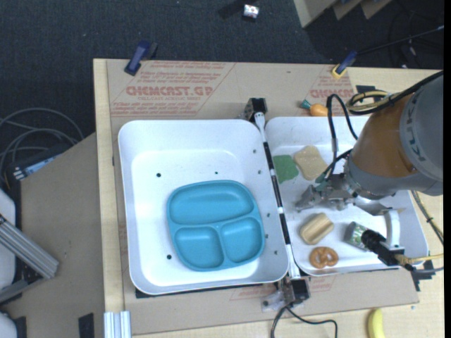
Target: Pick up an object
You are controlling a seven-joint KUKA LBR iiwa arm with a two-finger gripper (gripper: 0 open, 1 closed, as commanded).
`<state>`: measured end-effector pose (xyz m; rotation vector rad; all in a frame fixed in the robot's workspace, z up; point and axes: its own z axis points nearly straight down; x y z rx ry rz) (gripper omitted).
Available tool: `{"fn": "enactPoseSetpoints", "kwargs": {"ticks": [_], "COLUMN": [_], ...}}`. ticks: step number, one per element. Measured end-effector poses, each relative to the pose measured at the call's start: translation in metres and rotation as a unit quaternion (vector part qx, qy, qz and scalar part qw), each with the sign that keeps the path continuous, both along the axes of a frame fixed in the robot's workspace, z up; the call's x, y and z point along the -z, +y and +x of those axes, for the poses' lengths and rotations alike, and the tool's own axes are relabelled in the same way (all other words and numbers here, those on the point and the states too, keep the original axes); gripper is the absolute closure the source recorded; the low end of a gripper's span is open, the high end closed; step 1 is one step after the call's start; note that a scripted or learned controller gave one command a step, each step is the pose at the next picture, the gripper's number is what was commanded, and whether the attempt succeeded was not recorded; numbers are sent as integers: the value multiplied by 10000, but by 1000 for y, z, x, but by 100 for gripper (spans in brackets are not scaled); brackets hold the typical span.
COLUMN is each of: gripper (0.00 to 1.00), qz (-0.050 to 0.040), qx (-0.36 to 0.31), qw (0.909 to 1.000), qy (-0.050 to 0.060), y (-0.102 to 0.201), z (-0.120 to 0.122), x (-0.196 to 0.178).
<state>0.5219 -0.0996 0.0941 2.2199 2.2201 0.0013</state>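
Two white bins: the left bin [141,189] holds a blue divided plate [215,224]; the right bin [416,241] holds a pretzel [323,257], tan bread roll [316,227], and green piece [285,167]. The gripper's [315,196] grip cannot be made out.

1. Setting: robotics lab or test cell.
2. Evidence: plywood bench [176,90] carrying two white bins [134,189] clamped together; dark carpet floor [56,41].
3. Loose cables [35,136] at the left; aluminium framing rail [25,248].
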Motion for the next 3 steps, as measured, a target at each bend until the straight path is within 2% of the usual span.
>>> {"fn": "enactPoseSetpoints", "kwargs": {"ticks": [1,3], "gripper": [0,0], "qz": [8,9], "qx": [5,3], "qw": [10000,10000], "qy": [24,15], "y": [0,5], "z": [-44,-43], "x": [10,10]}}
